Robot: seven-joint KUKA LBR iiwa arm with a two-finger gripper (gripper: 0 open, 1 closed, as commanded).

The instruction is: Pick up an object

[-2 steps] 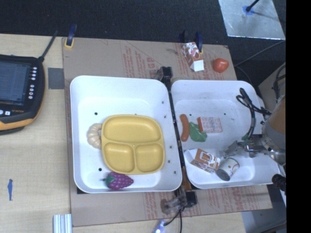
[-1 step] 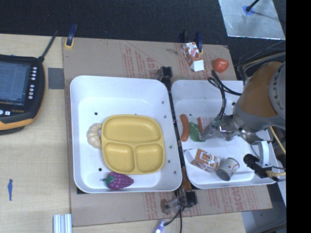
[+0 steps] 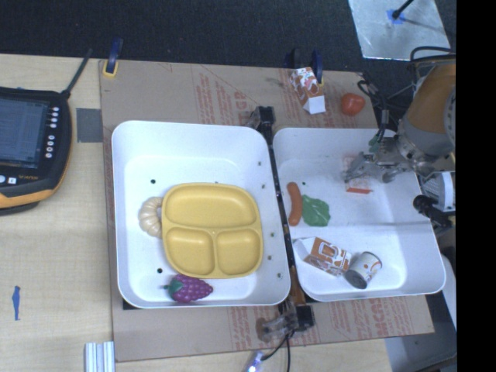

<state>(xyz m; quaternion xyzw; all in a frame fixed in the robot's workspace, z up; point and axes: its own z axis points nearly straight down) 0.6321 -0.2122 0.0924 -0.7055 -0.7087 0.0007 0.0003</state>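
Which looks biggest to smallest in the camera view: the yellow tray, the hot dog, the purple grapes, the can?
1. yellow tray, by far the largest
2. hot dog, long but thin
3. purple grapes and can look about alike; I would not rank them.

Open white floor spans the upper middle of the right shallow white bin [image 3: 434,279]; an orange sausage [image 3: 294,203] and green leafy piece [image 3: 315,211] crowd its left, a small tin can [image 3: 363,270] and printed carton [image 3: 326,256] its front.
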